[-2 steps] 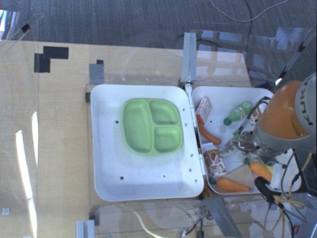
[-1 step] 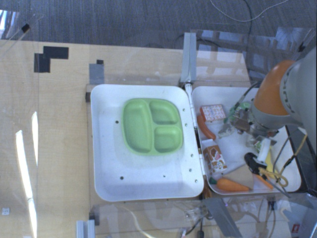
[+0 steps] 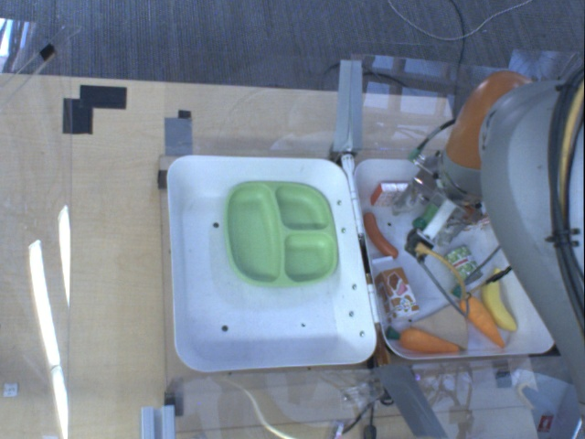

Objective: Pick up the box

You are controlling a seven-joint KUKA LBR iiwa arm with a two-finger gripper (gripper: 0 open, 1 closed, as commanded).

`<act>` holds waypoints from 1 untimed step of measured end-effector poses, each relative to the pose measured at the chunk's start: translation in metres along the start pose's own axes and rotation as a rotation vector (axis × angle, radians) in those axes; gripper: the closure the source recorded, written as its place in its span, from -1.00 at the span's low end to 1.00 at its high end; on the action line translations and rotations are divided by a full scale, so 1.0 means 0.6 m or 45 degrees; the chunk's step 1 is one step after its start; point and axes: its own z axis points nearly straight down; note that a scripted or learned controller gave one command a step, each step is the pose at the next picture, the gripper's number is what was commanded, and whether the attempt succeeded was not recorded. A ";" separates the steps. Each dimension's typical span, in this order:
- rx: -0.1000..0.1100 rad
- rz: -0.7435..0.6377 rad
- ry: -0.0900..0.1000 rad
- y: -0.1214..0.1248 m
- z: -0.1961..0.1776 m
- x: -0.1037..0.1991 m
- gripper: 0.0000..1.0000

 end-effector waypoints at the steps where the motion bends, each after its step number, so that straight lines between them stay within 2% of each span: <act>1: 0.002 -0.338 -0.001 -0.071 -0.080 -0.044 -1.00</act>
